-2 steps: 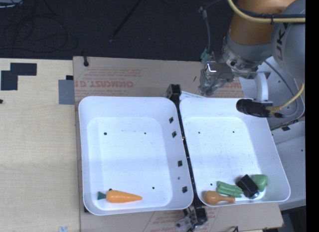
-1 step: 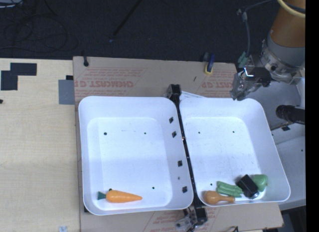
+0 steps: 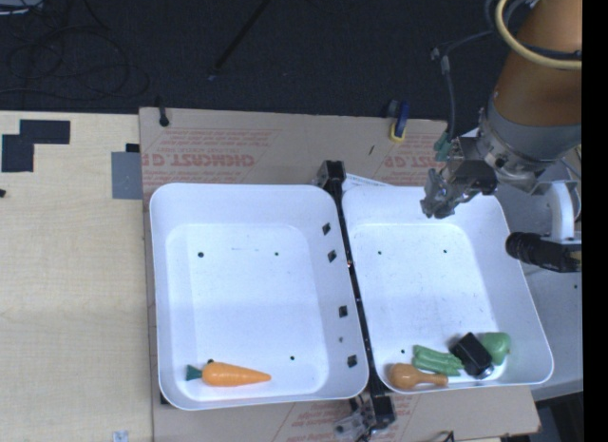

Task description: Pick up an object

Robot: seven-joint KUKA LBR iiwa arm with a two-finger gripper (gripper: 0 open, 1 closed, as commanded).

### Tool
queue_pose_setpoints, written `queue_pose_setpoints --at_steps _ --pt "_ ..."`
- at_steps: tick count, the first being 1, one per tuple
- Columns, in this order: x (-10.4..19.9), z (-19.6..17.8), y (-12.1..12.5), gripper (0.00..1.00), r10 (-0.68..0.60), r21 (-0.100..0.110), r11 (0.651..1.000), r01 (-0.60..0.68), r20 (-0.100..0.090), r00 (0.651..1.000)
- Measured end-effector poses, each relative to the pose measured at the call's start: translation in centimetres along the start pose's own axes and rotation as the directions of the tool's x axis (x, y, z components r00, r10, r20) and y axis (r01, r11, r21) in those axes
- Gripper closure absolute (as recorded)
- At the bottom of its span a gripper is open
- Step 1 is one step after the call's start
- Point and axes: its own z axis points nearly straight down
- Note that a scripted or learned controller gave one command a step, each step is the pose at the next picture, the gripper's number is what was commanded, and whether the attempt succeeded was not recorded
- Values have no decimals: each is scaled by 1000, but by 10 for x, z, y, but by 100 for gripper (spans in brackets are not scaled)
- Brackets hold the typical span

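Observation:
An orange carrot (image 3: 235,374) lies in the left bin (image 3: 180,207) near its front edge. In the right bin (image 3: 518,269), at the front, lie a tan pear-shaped toy (image 3: 415,377), a green pod-like toy (image 3: 437,360), a black block (image 3: 471,354) and a green rounded toy (image 3: 496,343), packed close together. My gripper (image 3: 437,204) hangs over the far rim of the right bin, well away from those objects. Nothing shows between its dark fingers.
A black hinge strip (image 3: 342,278) runs between the two bins. A blue and yellow clamp (image 3: 399,119) sits at the cardboard's far edge. A black cylindrical part (image 3: 541,250) juts in beside the right bin's right rim.

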Motion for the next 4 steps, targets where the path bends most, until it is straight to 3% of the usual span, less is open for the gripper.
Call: queue_pose_setpoints --at_steps 1,2,3,4 --pt "52 -57 12 100 -3 -10 1000 3 0 1000" --pt "74 -18 -3 100 0 1 1000 0 0 1000" --pt "101 -172 29 100 -2 -22 1000 2 -1 1000" --pt "194 -199 65 100 -6 -8 1000 6 -1 1000"
